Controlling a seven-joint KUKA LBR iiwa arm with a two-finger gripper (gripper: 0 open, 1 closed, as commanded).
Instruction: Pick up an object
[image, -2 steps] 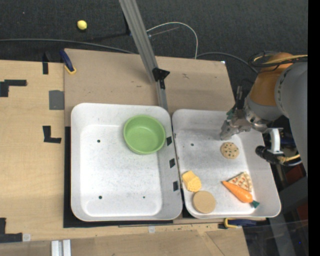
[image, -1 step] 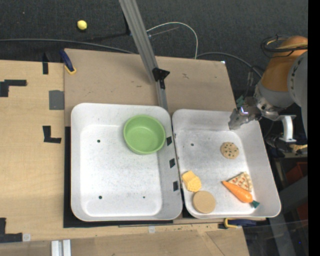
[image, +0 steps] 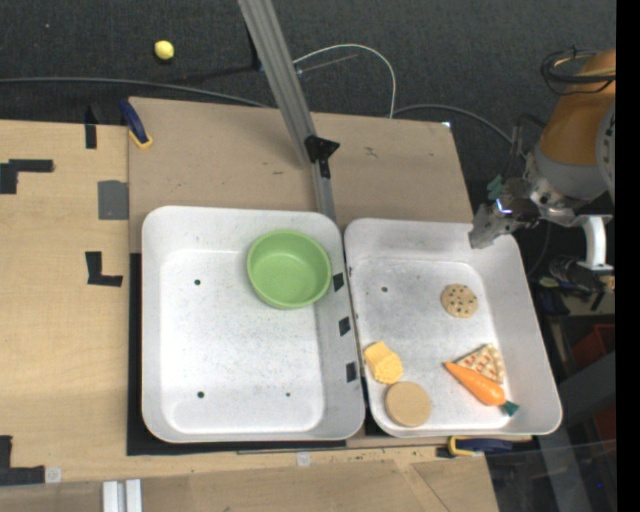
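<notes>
My gripper (image: 487, 228) hangs over the far right corner of the right bin (image: 420, 240), at the rim, with nothing seen between its tips; from this angle I cannot tell how it is set. My arm (image: 575, 130) comes in from the right edge, orange band above the grey wrist. Nearest object in the right bin is a round cookie (image: 459, 300) with dark chips, lying apart from the gripper toward the near side. Further toward the near edge lies a carrot (image: 478, 384), orange with a green tip, resting against a waffle wedge (image: 487, 362) just behind it. To their left, a tan disc (image: 408, 404) sits at the near rim, with a small yellow piece (image: 382, 362) touching its far side. The left bin (image: 170, 330) holds a green bowl (image: 289, 268), upright, near its far right corner. Both bins sit side by side on a brown board (image: 220, 160). A grey pole (image: 285, 85) slants across the board to the seam between the bins. A small yellow ball (image: 164, 49) lies on the dark floor beyond the bench, well apart.
</notes>
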